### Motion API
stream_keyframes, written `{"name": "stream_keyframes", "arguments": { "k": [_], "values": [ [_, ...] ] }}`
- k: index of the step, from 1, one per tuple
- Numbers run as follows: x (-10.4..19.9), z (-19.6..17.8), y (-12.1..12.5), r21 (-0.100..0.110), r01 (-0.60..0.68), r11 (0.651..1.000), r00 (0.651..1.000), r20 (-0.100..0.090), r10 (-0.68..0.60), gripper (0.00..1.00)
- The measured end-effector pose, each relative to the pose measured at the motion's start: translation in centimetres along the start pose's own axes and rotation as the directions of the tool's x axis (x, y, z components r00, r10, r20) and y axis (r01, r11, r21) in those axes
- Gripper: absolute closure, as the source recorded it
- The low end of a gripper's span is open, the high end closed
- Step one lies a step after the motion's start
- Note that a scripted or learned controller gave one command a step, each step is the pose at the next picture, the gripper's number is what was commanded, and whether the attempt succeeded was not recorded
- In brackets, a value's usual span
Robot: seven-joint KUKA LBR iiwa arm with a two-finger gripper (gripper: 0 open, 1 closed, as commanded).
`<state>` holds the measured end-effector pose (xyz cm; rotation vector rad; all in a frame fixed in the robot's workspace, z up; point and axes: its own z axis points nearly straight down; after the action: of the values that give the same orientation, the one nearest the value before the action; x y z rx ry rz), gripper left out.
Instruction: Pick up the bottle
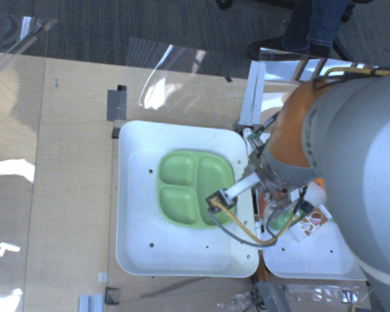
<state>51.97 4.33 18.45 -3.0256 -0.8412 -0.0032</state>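
Observation:
A green translucent object, probably the bottle, lies near the left wall of the right bin, partly covered by the arm. The gripper hangs directly over it, low in the bin, under the grey arm and its orange band. The arm's bulk and cables hide how the gripper meets the object. A white bracket with a black plug and a yellow cable sticks out from the wrist over the left bin.
The left bin holds a green divided plate. In the right bin a white and red packet and an orange item lie beside the gripper. A clear plastic sheet rests behind the bins.

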Motion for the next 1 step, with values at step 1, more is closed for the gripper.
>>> {"name": "stream_keyframes", "arguments": {
  "k": [1],
  "values": [
    [9.92,-1.62,1.04,-0.002,-0.007,1.000,1.000,-0.001,0.007,0.00]
  ]
}}
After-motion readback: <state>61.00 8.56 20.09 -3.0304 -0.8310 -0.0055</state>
